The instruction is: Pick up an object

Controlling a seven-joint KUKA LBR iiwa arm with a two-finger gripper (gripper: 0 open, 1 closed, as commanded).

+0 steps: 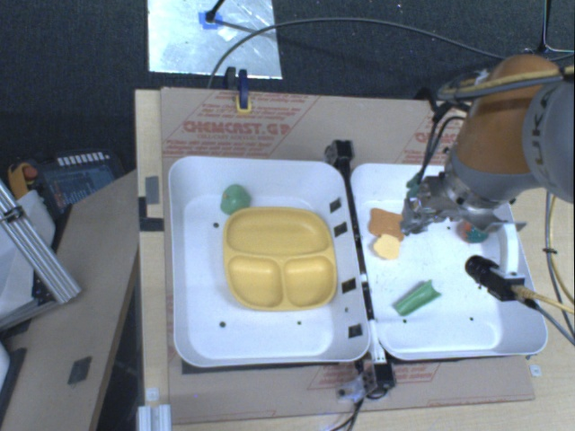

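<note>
The gripper (pixel 415 215) hangs low in the right bin (pixel 449 335) just beside the orange piece (pixel 384 220) and pale yellow piece (pixel 387 247) — its grip state cannot be told — so a slightly offset descent risks nudging them aside.

We take cardboard sheet (pixel 269 119) with red print as landmark. Blue-and-yellow clamp (pixel 242 91) grips its far edge. Beyond that edge, shiny foil square (pixel 214 23) lies on dark floor, blue tape bit (pixel 213 17) on it. Black cable (pixel 359 27) arcs above sheet's far right. Left of sheet we see tan side table (pixel 85 268) bearing aluminium extrusion bar (pixel 36 254); dark device (pixel 76 180) with white keys sits behind it. Black clips (pixel 341 153) mark sheet's middle line.
</note>
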